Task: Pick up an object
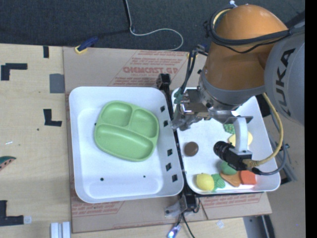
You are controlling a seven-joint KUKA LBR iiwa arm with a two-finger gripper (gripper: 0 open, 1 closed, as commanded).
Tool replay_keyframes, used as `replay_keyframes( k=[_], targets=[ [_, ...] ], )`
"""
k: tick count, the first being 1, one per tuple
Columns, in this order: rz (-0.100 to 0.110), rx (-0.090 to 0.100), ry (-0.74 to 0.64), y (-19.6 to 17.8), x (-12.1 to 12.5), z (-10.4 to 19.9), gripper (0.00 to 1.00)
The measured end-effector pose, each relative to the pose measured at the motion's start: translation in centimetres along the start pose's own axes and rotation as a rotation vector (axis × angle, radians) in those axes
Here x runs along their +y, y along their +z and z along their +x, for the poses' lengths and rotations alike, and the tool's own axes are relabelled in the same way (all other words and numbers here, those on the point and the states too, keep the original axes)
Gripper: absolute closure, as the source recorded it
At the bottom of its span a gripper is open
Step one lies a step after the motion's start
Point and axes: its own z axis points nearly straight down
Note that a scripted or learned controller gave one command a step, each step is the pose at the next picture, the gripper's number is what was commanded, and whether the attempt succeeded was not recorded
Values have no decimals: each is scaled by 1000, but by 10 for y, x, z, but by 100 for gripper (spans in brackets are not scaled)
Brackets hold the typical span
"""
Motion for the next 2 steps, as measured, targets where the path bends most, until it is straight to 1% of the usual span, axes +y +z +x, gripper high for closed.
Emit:
replay_keyframes(
  k=[1,2],
  targets=[
    [6,-4,15,6,-1,-32,100],
    [0,-2,8,-53,0,2,100]
  ],
)
